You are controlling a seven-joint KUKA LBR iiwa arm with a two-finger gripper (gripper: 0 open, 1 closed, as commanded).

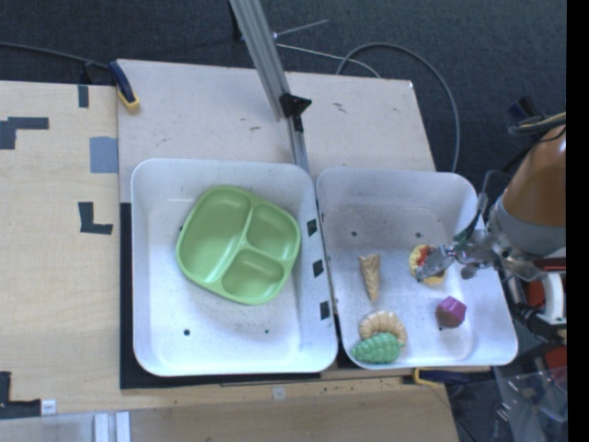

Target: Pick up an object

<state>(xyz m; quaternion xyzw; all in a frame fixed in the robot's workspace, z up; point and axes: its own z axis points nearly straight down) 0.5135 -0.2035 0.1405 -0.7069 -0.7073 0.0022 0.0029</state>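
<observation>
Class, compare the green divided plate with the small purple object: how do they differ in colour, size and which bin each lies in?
The green plate is light green; the purple object is dark purple. The plate is far bigger, covering much of its bin's floor, while the purple object is a small lump. The plate lies in the left bin, the purple object in the right bin. Both rest on a white bin floor.

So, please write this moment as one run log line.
gripper at yellow-red toy | right bin | grasp unconfirmed | green plate in left bin
</observation>
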